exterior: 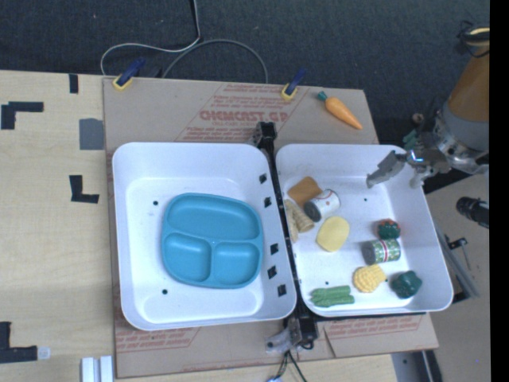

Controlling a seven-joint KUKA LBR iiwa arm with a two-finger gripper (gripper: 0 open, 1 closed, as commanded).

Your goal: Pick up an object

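A: Hovering over the right bin (429, 237), the pincer (383, 171) sits at its far edge; whether it is spread or pinching anything, I cannot tell.

B: So what lies nearest?

A: The little can (322, 205), I'd judge, down and to the left of the pincer, on its side just beside the brown block (303, 189). Its long axis runs roughly left to right, dark end pointing away from the pincer.

B: And the rest?

A: The yellow lump (333, 234) is just beyond the can; the corn (368, 278) and the green pod (331, 296) lie farther off, toward the near rim.
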